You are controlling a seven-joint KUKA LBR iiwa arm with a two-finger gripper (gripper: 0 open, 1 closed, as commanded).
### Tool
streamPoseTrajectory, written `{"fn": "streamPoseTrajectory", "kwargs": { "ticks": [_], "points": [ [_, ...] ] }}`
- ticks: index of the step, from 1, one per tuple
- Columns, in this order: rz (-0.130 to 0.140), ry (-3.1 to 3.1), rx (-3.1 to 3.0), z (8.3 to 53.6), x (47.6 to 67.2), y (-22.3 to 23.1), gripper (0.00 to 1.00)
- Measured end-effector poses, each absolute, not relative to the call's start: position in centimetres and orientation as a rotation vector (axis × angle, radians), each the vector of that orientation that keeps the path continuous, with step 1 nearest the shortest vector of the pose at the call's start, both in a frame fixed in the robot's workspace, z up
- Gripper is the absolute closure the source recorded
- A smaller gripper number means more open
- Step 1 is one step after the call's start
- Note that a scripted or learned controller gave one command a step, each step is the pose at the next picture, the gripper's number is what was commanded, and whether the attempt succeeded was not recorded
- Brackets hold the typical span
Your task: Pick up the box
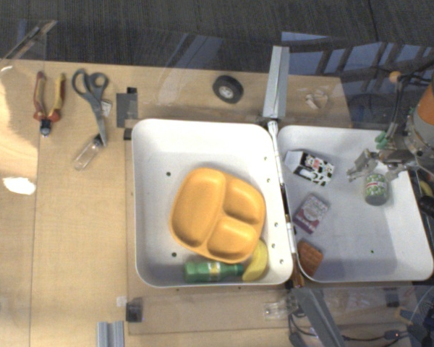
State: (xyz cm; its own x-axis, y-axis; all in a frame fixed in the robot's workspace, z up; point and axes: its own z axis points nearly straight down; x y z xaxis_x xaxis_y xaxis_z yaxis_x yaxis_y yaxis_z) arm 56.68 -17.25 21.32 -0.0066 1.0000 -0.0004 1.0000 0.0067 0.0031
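We judge the small printed box [313, 167], at the right bin's [362, 270] ten o'clock, light and stiff, best pinched across its short sides; whether our hand [375, 166] is apart, we cannot tell.

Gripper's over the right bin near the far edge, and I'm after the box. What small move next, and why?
Probably shift the gripper left, toward the box lying flat near the right bin's left wall. At present it hangs over a small round container, not the box, so descending here would likely catch the wrong thing.

Both bins [152, 194] are white. The tray [217, 214] is orange-yellow, the bottle [211, 270] green, the box [313, 167] black-and-white patterned, the packet [311, 212] pale purple, and the surface [58, 230] light wood.
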Motion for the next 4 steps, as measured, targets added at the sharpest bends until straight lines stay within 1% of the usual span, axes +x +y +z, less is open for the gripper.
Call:
{"fn": "streamPoseTrajectory", "kwargs": {
  "ticks": [1,2,3,4],
  "points": [
    [0.002,2.161,2.279,11.0,57.8,-11.0,0.0],
    [0.017,2.216,2.205,9.0,52.7,-9.3,0.0],
    [0.023,2.213,2.199,10.2,53.0,-9.4,1.0],
    [0.006,2.068,2.36,23.4,58.6,-3.5,1.0]
  ]
}}
